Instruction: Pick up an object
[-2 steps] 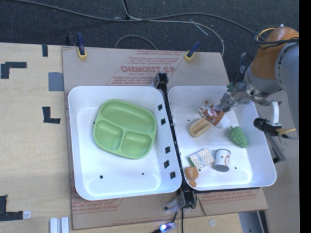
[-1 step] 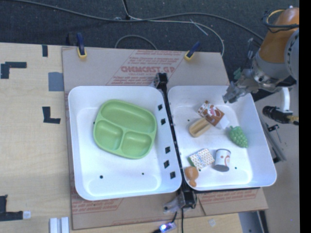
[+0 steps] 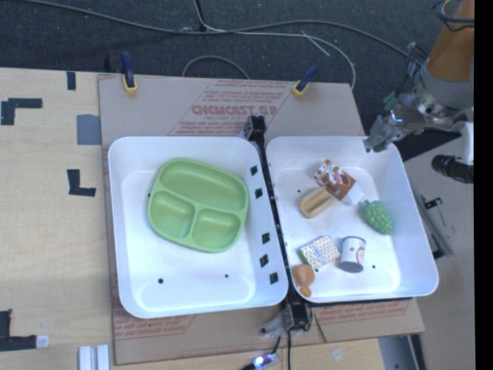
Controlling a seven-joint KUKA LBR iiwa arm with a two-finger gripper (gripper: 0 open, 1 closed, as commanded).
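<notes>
From my remote station, nothing had been picked up: the gripper [image 3: 379, 139] hung over the far right corner of the right bin [image 3: 408, 284], and I could not tell how it was set. It held nothing I could see. Every candidate object lay in that bin, six in all: one small printed box [image 3: 334, 179], one tan cylinder [image 3: 315, 203], one green bumpy fruit [image 3: 377, 216], one patterned packet [image 3: 320, 250], one small can [image 3: 352, 253] and one orange piece [image 3: 303, 277]. The left bin [image 3: 127, 284] held one green divided plate [image 3: 198, 204]. Choosing, descending and grasping all remained.
</notes>
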